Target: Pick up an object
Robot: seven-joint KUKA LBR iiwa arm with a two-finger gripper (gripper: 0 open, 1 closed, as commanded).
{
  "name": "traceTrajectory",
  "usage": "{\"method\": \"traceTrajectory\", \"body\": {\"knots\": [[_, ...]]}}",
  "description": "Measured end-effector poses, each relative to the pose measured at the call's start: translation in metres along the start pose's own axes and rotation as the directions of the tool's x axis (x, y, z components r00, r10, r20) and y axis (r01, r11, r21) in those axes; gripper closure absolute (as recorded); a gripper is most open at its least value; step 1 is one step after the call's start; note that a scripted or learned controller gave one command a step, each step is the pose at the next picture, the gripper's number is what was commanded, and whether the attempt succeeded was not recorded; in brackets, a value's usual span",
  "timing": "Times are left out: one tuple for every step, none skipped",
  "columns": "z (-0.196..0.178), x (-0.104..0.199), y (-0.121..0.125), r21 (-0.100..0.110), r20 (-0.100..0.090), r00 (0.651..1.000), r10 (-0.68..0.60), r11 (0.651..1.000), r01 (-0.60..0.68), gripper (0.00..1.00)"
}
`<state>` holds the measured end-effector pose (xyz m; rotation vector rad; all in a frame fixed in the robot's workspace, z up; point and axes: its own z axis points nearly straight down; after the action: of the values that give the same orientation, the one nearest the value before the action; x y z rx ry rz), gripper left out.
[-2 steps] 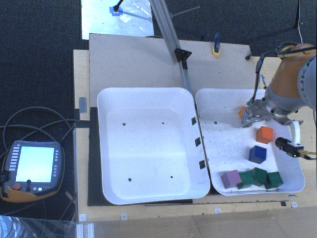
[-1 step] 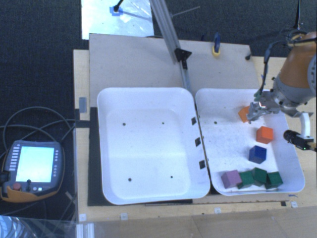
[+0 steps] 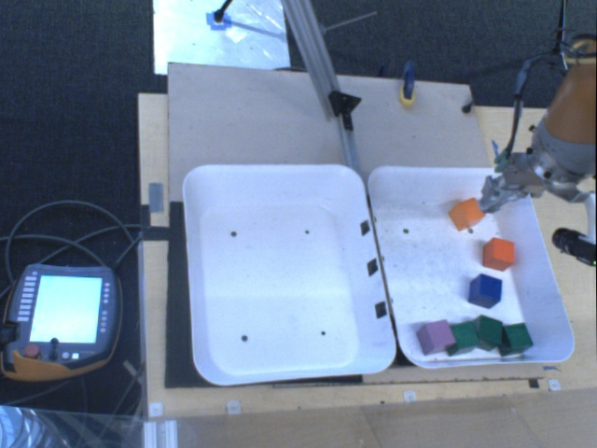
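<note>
An orange block (image 3: pixel 465 215) sits in the far part of the right bin (image 3: pixel 410 250), tilted so one corner points down, its faces a flat pale orange. It lies right at the tip of the hand (image 3: pixel 492 197), which reaches in from the right at the bin's far right rim. Whether the block is touching the tip or just beside it cannot be told, and how far the hand is spread cannot be told either, since its end is small and blurred against the white wall.

A second, deeper orange block (image 3: pixel 499 253) lies nearer, well apart from the first, with a blue block (image 3: pixel 485 290) just nearer still. Along the near wall of the right bin stand a purple block (image 3: pixel 435 336) and three green blocks (image 3: pixel 487 333) bunched side by side; their edges run together and are hard to separate.

The left bin (image 3: pixel 280 269) stands beside the right one on the surface (image 3: pixel 270 110). The arm (image 3: pixel 571 129) is cut off by the right edge of the view. A teach pendant (image 3: pixel 61 320) lies far left on the dark floor.
</note>
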<state>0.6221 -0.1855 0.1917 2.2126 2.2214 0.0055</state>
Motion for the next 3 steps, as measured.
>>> {"method": "traceTrajectory", "body": {"knots": [[-0.028,0.0,0.002,0.001,-0.001,1.0,-0.001,1.0,0.001,1.0],[-0.024,0.061,-0.003,0.006,-0.004,1.0,-0.006,1.0,0.006,1.0],[-0.038,0.115,-0.004,0.004,-0.004,1.0,-0.007,1.0,0.007,1.0]]}}
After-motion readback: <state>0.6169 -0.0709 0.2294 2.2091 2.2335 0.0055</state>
